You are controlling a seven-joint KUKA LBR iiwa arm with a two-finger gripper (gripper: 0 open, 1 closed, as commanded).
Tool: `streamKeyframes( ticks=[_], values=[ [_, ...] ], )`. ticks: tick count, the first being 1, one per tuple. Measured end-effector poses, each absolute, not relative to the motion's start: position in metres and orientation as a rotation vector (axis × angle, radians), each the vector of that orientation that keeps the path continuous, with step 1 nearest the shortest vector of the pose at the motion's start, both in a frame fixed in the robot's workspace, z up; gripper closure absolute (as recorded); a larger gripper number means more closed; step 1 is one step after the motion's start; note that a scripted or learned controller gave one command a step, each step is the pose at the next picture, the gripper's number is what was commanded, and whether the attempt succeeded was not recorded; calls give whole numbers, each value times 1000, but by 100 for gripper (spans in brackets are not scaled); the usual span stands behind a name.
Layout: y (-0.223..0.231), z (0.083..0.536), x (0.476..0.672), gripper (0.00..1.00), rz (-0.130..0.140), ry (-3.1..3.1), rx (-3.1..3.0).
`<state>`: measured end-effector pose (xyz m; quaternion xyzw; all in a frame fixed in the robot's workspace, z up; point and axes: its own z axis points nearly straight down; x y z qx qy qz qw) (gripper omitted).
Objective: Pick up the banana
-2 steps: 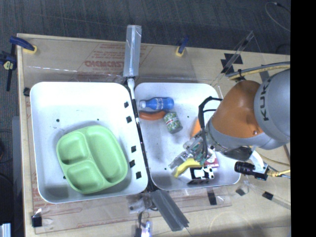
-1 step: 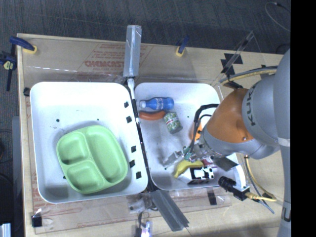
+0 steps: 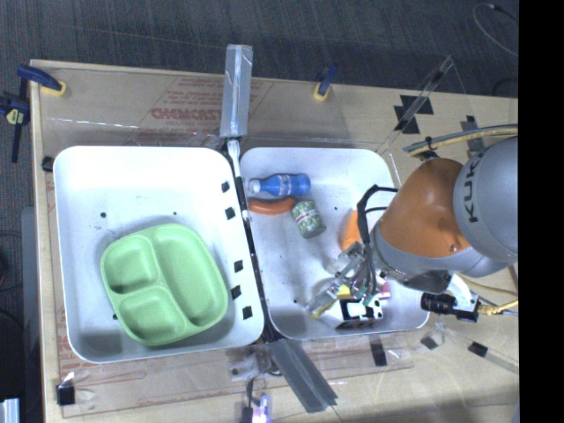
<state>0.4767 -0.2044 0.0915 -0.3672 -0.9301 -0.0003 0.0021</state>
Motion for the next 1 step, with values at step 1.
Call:
streamKeyframes(
  ticks=[1],
  values=[
    [-179,171,516,0,0,-2955,-1070]
  ],
)
